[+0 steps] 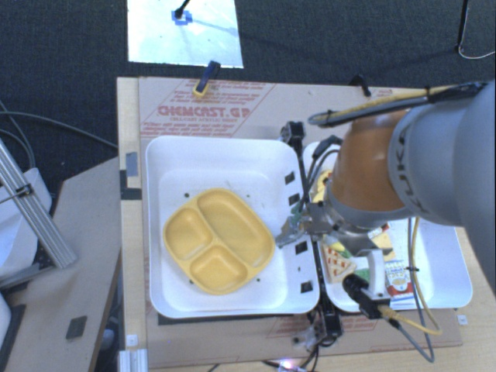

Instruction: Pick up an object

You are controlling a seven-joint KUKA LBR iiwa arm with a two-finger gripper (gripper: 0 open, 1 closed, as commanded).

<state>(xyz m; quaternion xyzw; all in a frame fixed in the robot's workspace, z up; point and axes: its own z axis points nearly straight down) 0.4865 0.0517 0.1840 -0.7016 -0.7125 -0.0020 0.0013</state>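
Yellow plastic divided tray point(217, 240), three compartments, lies flat in the left bin point(178, 157), towards its near half. Just right of the tray, the gripper point(292, 231) hangs over the bin's right edge; how far it is open cannot be told, and nothing is seen in its grasp. Grey arm point(434, 161) with orange band covers much of the right bin point(449, 285), where a pizza-slice toy point(339, 262) and a small carton point(396, 277) lie.
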